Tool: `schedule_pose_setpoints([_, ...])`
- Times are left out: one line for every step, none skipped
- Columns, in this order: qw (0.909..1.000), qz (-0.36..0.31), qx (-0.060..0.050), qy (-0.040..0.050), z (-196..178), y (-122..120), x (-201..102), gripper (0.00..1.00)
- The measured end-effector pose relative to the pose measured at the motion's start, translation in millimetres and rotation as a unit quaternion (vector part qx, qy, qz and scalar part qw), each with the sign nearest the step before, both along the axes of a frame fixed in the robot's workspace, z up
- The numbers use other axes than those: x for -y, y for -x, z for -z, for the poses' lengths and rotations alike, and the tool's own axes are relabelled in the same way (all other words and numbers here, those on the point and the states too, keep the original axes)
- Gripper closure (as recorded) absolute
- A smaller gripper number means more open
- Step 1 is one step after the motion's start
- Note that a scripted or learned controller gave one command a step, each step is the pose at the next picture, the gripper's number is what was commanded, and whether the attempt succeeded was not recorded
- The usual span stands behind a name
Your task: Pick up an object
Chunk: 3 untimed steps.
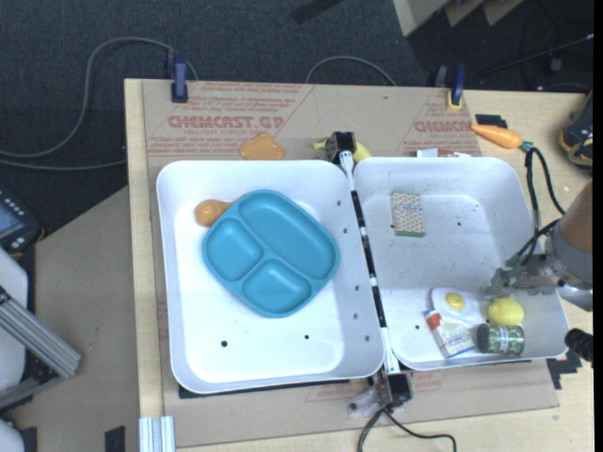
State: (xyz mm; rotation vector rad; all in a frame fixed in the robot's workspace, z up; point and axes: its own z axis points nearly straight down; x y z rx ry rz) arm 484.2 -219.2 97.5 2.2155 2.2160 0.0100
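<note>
No object has been lifted yet — every candidate lies on the floor of a bin. The likeliest targets sit in the near right corner of the right bin (471,172): a lemon (506,311), a small jar (502,339) touching it from the near side, and a flat packet (450,331) with a red end, a fried egg toy (451,301) lying at its far edge. Farther back in the same bin, well apart from that cluster, rests a patterned card (407,213).

The gripper (524,279) reaches in over the right rim and hangs just beside the lemon, on its far side. Whether the fingers are spread or closed I cannot tell — the metal parts blur together at this slant — and nothing shows between them.

In the left bin (188,281) a blue tray (270,251) lies flat, with an orange piece (210,212) peeking out at its far left edge. On the bench (141,252) behind the bins are an orange lump (261,146) and a carrot (497,137).

So the approach looks made; the descent, the closing and the lift all appear to be left.
</note>
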Motion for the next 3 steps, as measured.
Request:
schedule_pose_setpoints([1.0000, -0.006, 0.001, -0.0006, -93, -48, -78, 1.00])
schedule_pose_setpoints([1.0000, 0.000, -0.005, -0.0005, -88, -43, -73, 0.00])
schedule_pose_setpoints([1.0000, 0.002, -0.008, -0.0017, 18, 8, -67, 0.00])
